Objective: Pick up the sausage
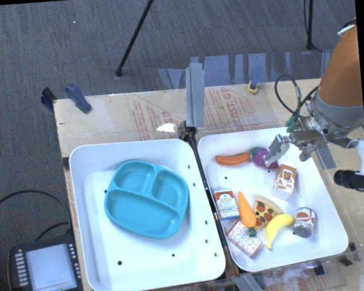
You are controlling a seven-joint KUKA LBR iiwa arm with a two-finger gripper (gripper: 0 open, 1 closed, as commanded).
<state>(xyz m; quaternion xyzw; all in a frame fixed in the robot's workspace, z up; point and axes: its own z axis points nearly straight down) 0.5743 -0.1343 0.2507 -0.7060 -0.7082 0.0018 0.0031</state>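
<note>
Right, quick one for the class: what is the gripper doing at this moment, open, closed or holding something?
Gripper: over the right bin, near the purple toy; whether it is open or closed cannot be told. The sausage lies apart from it in the bin.

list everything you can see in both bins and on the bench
plate: 1, blue, sectioned, left bin
sausage: 1, orange-red, right bin, far left part
purple vegetable: 1, purple, just right of the sausage
small cartons: 3, white and red-orange, right bin
carrot: 1, orange, middle
pizza slice: 1, right of carrot
banana: 1, yellow, near edge
can: 1, right of banana
tablet: 1, left of the bench
arm: grey and orange, right
gripper: over the right bin, holding nothing
</note>
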